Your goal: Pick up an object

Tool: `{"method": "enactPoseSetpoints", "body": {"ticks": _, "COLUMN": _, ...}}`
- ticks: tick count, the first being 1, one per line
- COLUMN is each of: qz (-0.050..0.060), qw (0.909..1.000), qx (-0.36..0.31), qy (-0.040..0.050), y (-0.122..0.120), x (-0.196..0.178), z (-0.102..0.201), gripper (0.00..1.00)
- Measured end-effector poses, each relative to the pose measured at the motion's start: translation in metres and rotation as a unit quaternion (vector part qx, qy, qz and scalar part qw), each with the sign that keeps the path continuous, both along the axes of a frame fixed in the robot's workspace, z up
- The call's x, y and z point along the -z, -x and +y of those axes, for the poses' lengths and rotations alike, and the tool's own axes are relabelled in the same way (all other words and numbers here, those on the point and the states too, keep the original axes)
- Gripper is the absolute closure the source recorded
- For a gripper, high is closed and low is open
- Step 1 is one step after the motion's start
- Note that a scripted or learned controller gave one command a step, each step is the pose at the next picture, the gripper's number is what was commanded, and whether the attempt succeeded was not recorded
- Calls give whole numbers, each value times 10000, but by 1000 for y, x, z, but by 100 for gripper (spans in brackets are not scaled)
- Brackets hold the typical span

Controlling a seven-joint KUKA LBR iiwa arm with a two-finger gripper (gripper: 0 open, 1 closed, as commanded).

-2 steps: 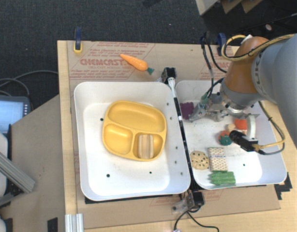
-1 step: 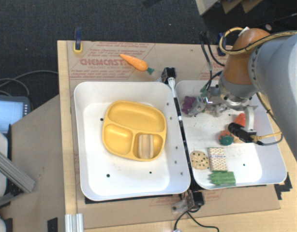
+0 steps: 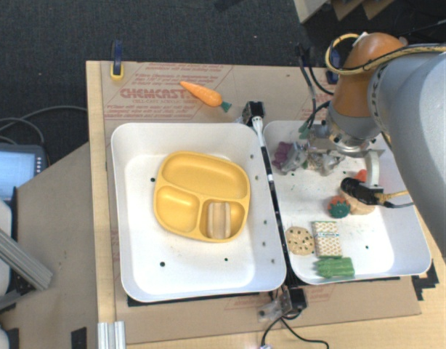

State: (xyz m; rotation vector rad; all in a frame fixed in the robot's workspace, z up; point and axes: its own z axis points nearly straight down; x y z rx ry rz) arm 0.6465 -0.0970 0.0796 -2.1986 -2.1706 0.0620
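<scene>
My gripper (image 3: 315,157) low at right bin's (image 3: 397,264) back-left corner, beside purple toy (image 3: 284,152); approach step, grip state unclear; next: close, lift.

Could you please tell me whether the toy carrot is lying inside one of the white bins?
No, the toy carrot lies on the cardboard behind the left bin, outside both bins.

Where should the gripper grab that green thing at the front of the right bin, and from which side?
Grip the green object across its short width at mid-length, probably coming straight down. It lies flat and long, running left to right, with the checkered packet close behind it and the bin's rim just in front.
</scene>
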Motion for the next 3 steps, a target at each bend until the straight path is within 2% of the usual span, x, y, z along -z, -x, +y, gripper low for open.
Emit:
{"method": "enactPoseSetpoints", "body": {"ticks": 1, "qz": 70, "qw": 10000, "qx": 15, "qy": -3, "y": -5, "x": 1, "z": 0, "gripper": 0}}
{"method": "enactPoseSetpoints", "body": {"ticks": 2, "qz": 68, "qw": 10000, "qx": 16, "qy": -17, "y": -5, "x": 1, "z": -2, "gripper": 0}}
{"method": "enactPoseSetpoints", "body": {"ticks": 3, "qz": -266, "qw": 9996, "qx": -53, "qy": 46, "y": -18, "x": -4, "z": 4, "gripper": 0}}
